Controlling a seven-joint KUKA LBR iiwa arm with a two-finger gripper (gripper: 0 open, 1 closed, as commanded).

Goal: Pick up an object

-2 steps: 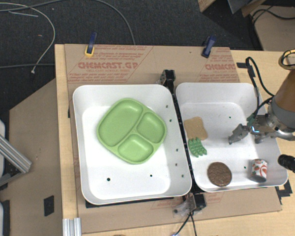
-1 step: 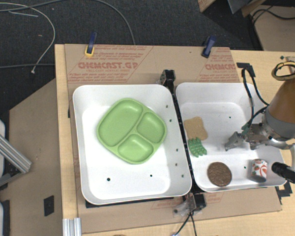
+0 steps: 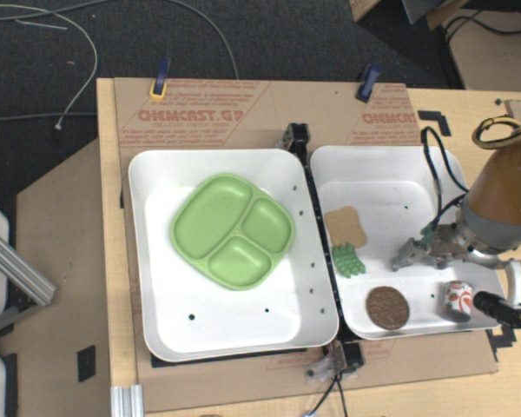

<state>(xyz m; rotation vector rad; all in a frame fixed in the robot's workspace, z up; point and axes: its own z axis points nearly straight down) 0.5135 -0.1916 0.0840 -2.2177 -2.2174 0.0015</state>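
Three objects (image 3: 387, 307) lie left of gripper (image 3: 417, 254)

Green divided plate (image 3: 233, 230) in left bin (image 3: 148, 233), gripper (image 3: 414, 254) over right bin (image 3: 373, 168)

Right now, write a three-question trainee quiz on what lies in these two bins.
1. True or false: the green plate lies in the left bin.
2. Which thing lies nearest the right bin's front rim? A. tan piece B. brown disc C. green toy
3. Fill in: the gripper hangs over the ____ bin.

Key: 1 true; 2 B; 3 right.
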